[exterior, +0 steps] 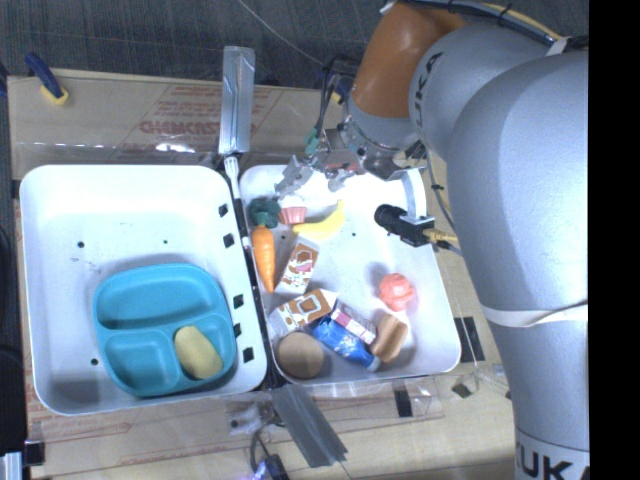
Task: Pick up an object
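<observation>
Desk [140,103]: brown surface bearing two shallow white bins side by side, with a metal strip standing at the seam between them near the top centre of the frame.

Left bin [60,198]: holds a blue sectioned tray [150,303] in its lower half. A yellowish potato-like item [198,352] lies in the tray's lower right compartment.

Right bin [440,338]: holds a cluster of toy groceries.
- Carrot [264,256], orange with a dark green top, lying along the bin's left wall, top pointing to the upper part of the frame.
- Banana [322,222], yellow, just right of the carrot's top, in the bin's upper part.
- Small pink-and-white piece [292,214] touching the banana's left end.
- Carton [300,266] with an orange-and-white print, below the banana.
- Brown-and-white box [305,310] below the carton.
- Blue packet [345,341] near the bin's lower edge.
- Round brown item [302,355] at the lower left corner, just beside the packet.
- Bread-roll shape [391,336] right of the packet.
- Pink round item [397,290] above the roll, apart from the rest.

Arm: grey with an orange band [395,53], entering from the right and upper right of the frame.

Claw [318,171]: poised over the upper left part of the right bin, just above the banana and the pink-and-white piece. Its fingers stand parted, with nothing between them.
</observation>
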You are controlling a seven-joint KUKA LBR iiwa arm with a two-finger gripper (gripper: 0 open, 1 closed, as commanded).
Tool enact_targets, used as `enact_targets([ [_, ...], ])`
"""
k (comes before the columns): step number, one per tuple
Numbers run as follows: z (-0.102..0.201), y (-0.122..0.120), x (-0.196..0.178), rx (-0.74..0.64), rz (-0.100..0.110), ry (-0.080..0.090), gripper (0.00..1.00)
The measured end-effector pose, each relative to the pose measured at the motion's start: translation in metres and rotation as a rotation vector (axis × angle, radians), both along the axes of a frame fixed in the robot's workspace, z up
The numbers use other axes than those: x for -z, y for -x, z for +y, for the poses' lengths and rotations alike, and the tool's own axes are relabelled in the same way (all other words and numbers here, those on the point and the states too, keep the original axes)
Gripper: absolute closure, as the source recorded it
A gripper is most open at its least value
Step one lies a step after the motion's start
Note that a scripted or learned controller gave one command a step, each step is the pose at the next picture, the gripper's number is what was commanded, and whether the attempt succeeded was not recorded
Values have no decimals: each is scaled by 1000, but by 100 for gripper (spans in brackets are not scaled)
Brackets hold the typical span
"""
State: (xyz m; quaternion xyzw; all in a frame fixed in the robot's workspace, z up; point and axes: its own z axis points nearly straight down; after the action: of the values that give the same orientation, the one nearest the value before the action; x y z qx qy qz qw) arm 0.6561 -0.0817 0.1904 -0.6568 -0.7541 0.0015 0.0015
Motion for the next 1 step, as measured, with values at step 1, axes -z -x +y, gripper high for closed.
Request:
enact_targets([
  [1, -17, 1, 43, -35, 5, -1, 0],
])
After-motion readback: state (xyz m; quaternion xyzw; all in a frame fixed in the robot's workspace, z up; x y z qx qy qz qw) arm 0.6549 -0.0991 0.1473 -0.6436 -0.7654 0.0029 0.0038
